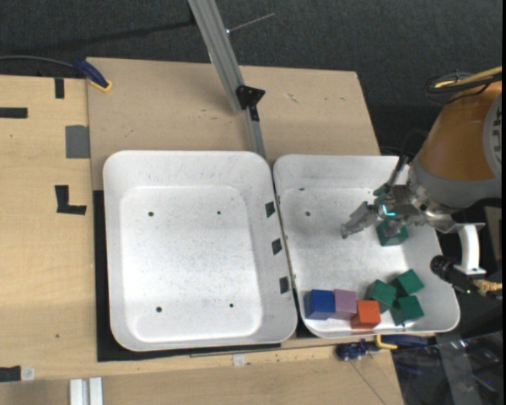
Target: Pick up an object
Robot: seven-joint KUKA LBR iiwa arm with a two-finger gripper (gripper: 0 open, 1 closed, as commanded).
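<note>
gripper low over a green block in the right bin

nearest us, along the front wall of the right bin [337, 171], we see a row of small blocks: a blue block [320, 303], a lilac block [345, 303] just beside it, and an orange block [368, 312] touching the lilac one; to their right sits a cluster of three dark green blocks [399, 294], close together near the bin's front right corner; farther back, near the bin's right wall, a teal-green block [392, 234] lies directly under the gripper [386, 215]; we can see one grey finger [357, 221] angled out to the left over the bin floor, but we cannot tell whether the gripper is parted or closed, nor whether the block sits between its fingers; the grey and orange arm [460, 154] reaches in from the right above it; the left bin [185, 163] stands beside the right one, their walls touching; beyond both bins the wooden bench [177, 99] stretches back, crossed by a slanted metal bar [219, 36], with a blue and yellow object [94, 73] at its far left edge.
</note>
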